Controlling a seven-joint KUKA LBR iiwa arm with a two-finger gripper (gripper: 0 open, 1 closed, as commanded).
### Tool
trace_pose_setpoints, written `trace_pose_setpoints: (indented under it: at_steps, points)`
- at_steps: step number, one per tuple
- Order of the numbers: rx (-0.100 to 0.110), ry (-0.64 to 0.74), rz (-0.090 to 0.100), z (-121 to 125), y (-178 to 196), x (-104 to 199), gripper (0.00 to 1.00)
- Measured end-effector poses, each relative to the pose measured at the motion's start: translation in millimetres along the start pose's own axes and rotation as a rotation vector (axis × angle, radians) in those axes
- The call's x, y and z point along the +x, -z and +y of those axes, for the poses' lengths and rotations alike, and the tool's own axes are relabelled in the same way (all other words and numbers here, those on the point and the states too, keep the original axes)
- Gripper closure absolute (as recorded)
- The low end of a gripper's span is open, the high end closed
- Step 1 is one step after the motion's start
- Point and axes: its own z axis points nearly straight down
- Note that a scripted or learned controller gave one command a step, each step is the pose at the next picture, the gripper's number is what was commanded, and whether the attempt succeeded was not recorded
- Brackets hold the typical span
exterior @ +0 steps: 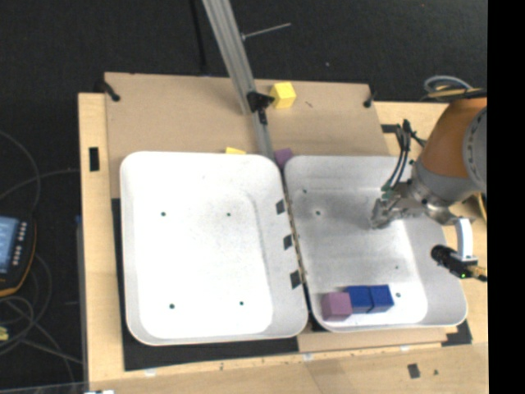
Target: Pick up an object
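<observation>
Blue block (369, 297) lies at near edge of right bin (426, 302), touching purple block (335, 304) on its left. Gripper (381, 213) low over bin's far-centre floor, well apart from both; finger spacing: cannot tell.

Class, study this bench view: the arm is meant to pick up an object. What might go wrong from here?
1. The gripper sits over bare floor of the right bin, apart from the blocks, so closing here would likely grasp nothing.
2. The purple block and blue block lie touching near the bin's front wall, so the fingers may lack room, or nudge one block while reaching for the other.
</observation>
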Motion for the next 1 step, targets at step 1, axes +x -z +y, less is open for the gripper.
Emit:
trace_pose_setpoints:
  at_steps: [1]
  points:
    - [0.003,0.005,0.002,-1.4,1.2,2.0,0.0]
